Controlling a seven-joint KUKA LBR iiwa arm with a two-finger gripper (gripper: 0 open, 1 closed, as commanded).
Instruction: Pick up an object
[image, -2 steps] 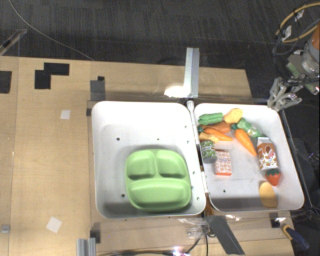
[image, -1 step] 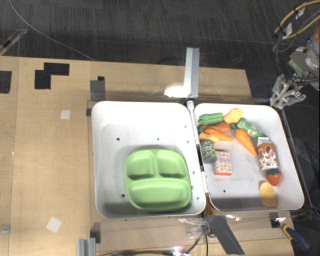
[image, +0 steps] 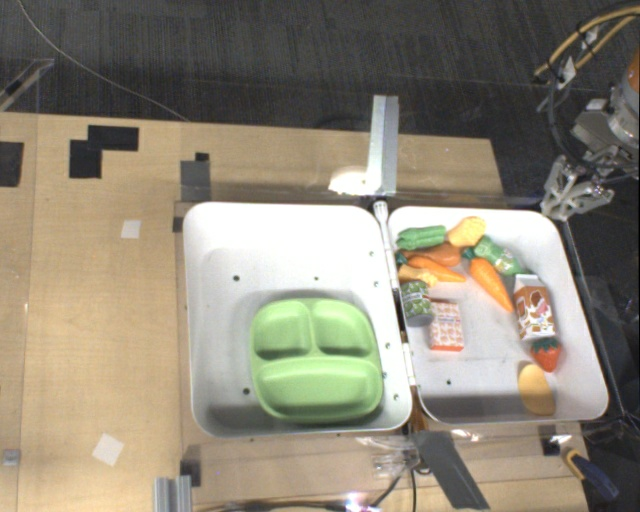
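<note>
Camera view, read left to right. The pale wooden bench (image: 90, 330) carries two shallow white plastic bins side by side. The left white bin (image: 215, 300) holds a single item, a light green moulded plastic plate with three compartments (image: 315, 360), lying flat toward the near side. The right white bin (image: 480, 385) holds the loose objects: along its left wall a small green-printed packet (image: 415, 300) and a pink-and-white printed packet (image: 446, 326); toward the far side a green toy pod (image: 421, 238), a yellow toy piece (image: 466, 232) and a pile of orange toy carrots, of which the long orange carrot (image: 490, 284) lies with its long axis running from far-left to near-right. Further right stand a red-and-white printed carton (image: 533, 310), a small red strawberry-like toy (image: 546, 354) and a yellow-orange egg-shaped toy (image: 537, 388) near the front rim.

The two-finger metal gripper (image: 577, 197) hangs outside the far right corner of the right bin, its fingers spread apart with nothing between them. Every candidate object therefore lies to the left of and nearer the camera than the tool; the printed carton and the carrot pile appear closest. The pick is judged not yet begun: the arm must travel inward over the rim and descend.
</note>
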